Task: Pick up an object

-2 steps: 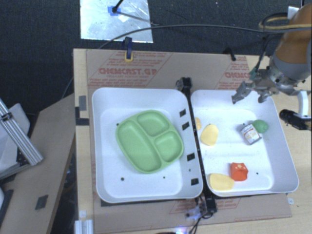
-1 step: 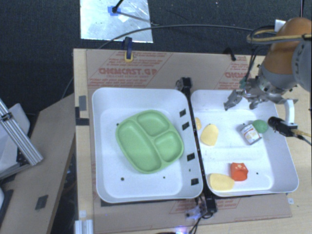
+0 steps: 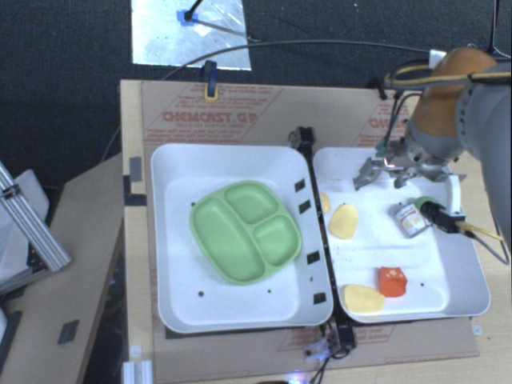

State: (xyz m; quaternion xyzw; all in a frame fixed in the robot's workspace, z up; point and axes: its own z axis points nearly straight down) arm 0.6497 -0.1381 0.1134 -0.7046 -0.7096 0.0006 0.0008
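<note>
White plastic bins, two, side by side on a printed cardboard sheet (image 3: 240, 114) laid over the worktop (image 3: 96, 206).

Left bin (image 3: 164, 238): one green divided plate (image 3: 244, 230), three compartments, lying flat and turned at an angle, roughly mid-bin.

Right bin (image 3: 468, 270): loose items, well spread.
- Small jar (image 3: 410, 219), on its side, pale label with a red patch; the print is too small to read. Lies right of centre.
- Pale yellow piece (image 3: 344, 221), rounded, near the left wall.
- Second yellow piece (image 3: 364, 298), flatter, at the near-left corner, close to the rim.
- Red block (image 3: 392, 281), just beside the second yellow piece, not clearly touching it.
- Yellow sliver (image 3: 324, 204) against the dividing wall, partly hidden by it; what it is cannot be made out.

Arm (image 3: 472, 110) enters from the right, cut off by the picture edge; orange band visible above the wrist. Claw (image 3: 382, 178) sits over the far part of the right bin, above bare white floor. Its two grey fingers (image 3: 366, 174) read as spread apart, with nothing between them; the tips are small and blurred, so the width of the gap is uncertain. The jar is the nearest item, apart from the claw and nearer the front of the bin.

Far edge of the sheet: blue and yellow clamp (image 3: 210, 81). Beyond it, a crinkled foil sheet (image 3: 188, 22).
</note>
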